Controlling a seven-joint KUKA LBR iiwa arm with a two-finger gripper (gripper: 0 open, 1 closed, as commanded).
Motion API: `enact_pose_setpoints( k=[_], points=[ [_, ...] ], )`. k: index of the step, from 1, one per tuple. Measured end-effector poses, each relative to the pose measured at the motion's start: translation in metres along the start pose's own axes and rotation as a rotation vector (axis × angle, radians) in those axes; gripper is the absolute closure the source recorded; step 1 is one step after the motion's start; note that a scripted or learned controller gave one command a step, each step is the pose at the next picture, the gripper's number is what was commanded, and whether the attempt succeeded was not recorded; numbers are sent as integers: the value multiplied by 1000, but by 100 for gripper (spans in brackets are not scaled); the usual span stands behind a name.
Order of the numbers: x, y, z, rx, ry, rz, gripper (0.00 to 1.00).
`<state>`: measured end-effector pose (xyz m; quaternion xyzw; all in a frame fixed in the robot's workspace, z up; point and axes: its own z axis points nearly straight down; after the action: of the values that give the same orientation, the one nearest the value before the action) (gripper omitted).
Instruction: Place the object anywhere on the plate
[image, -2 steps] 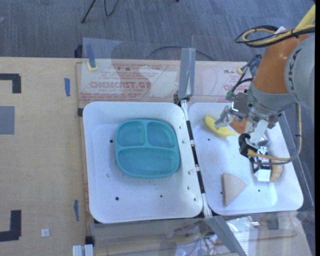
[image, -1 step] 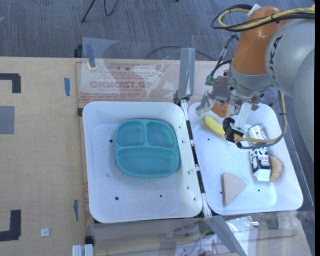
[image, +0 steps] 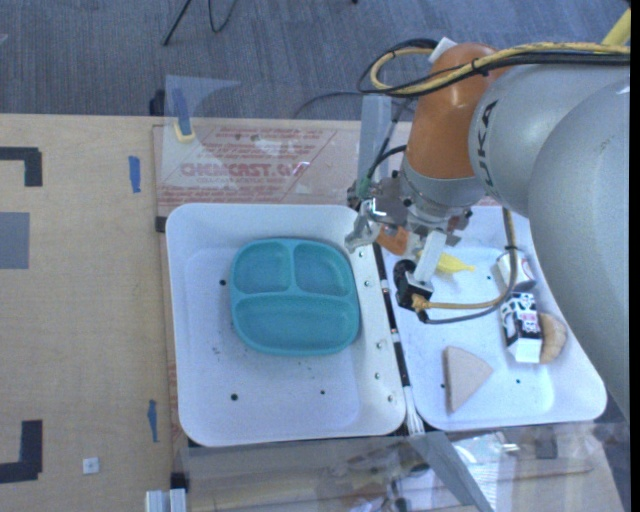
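Observation:
A teal divided plate (image: 295, 297) lies in the left white bin (image: 200, 400). My gripper (image: 396, 246) hangs over the left edge of the right bin (image: 570, 400), just right of the plate's upper right corner. A small orange thing (image: 392, 239) shows right under the wrist, partly hidden by it, and I cannot tell whether it is held. A yellow piece (image: 456, 265) lies just right of the gripper on the bin floor.
In the right bin lie a tan wedge (image: 465, 376), a black-and-white item (image: 521, 322), a tan curved piece (image: 552, 338) and a white ring (image: 510, 268). A black cable (image: 450, 308) loops below the gripper. The ridge between the bins (image: 390, 350) runs beside the plate.

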<state>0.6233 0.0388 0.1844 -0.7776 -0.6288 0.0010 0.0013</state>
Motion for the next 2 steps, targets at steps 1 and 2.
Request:
enact_pose_setpoints(
  k=[1,2],
  points=[
    [0,0,0,0,0,0,0],
    [1,0,-10,-1,1,-2,100]
  ],
)
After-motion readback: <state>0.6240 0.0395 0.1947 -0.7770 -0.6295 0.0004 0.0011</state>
